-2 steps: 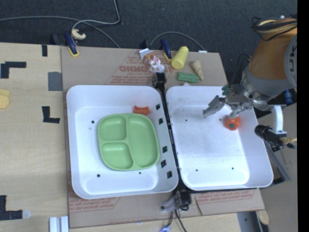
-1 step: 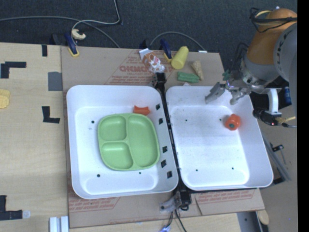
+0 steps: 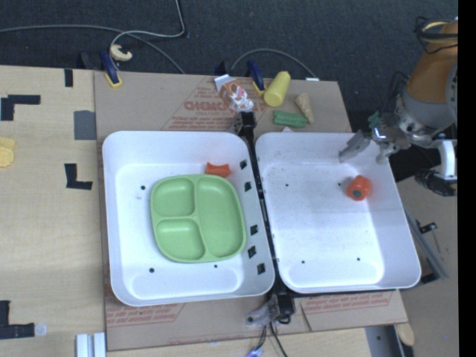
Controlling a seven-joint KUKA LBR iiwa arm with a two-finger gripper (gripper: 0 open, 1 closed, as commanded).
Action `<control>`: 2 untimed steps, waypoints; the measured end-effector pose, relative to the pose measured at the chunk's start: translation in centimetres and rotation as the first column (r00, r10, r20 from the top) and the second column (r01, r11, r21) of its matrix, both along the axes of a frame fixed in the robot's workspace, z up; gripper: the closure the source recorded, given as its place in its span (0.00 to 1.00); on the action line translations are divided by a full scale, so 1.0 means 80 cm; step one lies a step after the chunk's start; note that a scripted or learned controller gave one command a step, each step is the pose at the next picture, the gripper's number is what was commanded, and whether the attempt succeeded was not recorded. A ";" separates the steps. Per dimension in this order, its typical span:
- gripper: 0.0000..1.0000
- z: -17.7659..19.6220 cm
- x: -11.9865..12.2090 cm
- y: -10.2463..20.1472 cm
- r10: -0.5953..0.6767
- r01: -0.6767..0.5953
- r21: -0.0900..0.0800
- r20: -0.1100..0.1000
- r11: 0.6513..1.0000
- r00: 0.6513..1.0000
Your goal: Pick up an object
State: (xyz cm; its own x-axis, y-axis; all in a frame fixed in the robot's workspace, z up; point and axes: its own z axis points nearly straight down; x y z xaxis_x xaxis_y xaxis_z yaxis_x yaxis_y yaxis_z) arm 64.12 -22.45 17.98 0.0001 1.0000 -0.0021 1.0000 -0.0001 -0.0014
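A small orange-red object (image 3: 358, 188), rounded and with a touch of green at one end, is seen lying loose on the floor of the right bin (image 3: 327, 266), toward its far right part and close to the right wall. It is judged the likeliest thing to be picked, since nothing else lies in that bin. The gripper (image 3: 366, 144) is held just beyond it, over the bin's far right corner, above the object and apart from it; nothing is seen between the fingers, and whether they are spread or closed cannot be told at this size. The step in hand is therefore taken to be the approach, with no grasp yet made. For the next move, the gripper would need to be brought over the object, lowered to the bin floor and closed around it, with care that the near wall is not struck. In the left bin (image 3: 126, 199) a green divided plate (image 3: 198, 218) and a small orange piece (image 3: 218, 169) are left aside.
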 end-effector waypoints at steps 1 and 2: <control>0.00 -0.062 -0.020 0.001 0.001 -0.001 0.000 0.002 1.000 1.000; 0.00 -0.115 -0.042 0.001 0.002 -0.002 0.000 0.005 1.000 1.000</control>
